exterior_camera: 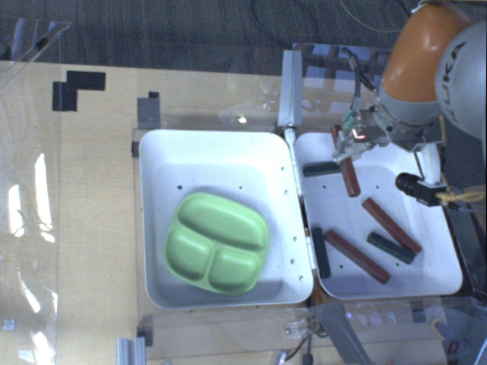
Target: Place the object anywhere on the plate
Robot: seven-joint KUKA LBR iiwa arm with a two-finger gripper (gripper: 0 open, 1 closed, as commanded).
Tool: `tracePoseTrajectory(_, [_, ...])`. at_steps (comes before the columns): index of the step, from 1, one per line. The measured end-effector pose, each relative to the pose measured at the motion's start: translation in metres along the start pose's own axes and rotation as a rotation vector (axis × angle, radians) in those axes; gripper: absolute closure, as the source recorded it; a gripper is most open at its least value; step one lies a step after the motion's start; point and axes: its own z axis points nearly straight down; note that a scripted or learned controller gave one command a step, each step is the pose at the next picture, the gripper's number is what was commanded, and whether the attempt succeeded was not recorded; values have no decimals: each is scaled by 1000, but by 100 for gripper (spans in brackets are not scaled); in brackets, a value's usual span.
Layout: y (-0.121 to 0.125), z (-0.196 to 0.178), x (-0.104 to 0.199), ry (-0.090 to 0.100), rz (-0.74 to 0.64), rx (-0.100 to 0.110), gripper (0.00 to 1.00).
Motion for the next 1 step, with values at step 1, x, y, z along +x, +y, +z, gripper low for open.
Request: tracePoseTrajectory(1, [0,3,67,2,-118,3,100])
